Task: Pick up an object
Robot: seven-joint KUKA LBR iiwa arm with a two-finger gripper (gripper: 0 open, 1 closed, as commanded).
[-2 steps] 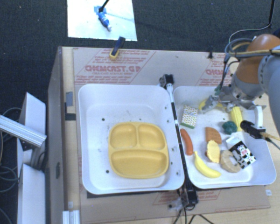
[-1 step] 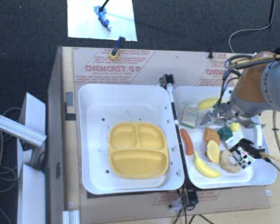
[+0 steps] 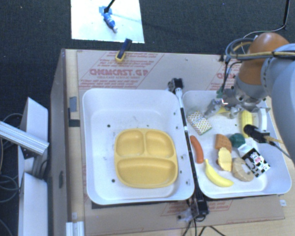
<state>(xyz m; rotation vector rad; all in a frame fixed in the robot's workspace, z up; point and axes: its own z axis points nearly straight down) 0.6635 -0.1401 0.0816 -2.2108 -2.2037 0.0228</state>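
Note:
The right bin [image 3: 280,181] holds several small items: a checkered block [image 3: 200,123], a red sausage [image 3: 196,149], a banana [image 3: 217,175], an orange-brown piece [image 3: 223,141], a green piece [image 3: 237,139], a pale yellow slice [image 3: 225,159], a tan ring [image 3: 242,170], a black-and-white patterned box [image 3: 256,162] and a yellow piece [image 3: 247,120]. My gripper [image 3: 222,104] hangs over the back of this bin, just right of and behind the checkered block. The grey arm with its orange band [image 3: 265,43] covers the bin's back right corner.
The left bin [image 3: 96,132] holds a yellow divided plate [image 3: 146,157]. A black bar [image 3: 183,117] runs along the seam between the bins. Behind the bins lie cardboard [image 3: 118,73] and a white sheet [image 3: 105,14]. Cables trail at the right.

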